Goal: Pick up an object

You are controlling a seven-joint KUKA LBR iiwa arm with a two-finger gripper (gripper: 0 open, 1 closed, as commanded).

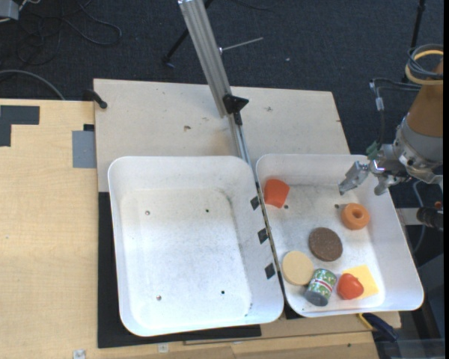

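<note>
My gripper [365, 176] hangs open and holding nothing over the far right corner of the right bin [408, 275], well above its floor. The nearest thing to take is the orange ring [355, 216], lying flat near the right wall just below my gripper, apart from the brown disc [325, 244] and well apart from the orange cup [276, 193] by the left wall. To do this well I judge I should centre over the ring, come straight down with the fingers astride its rim, and close only once low enough.

Arm [426, 118] cut off at right edge; can [321, 286] label too small to read.
</note>
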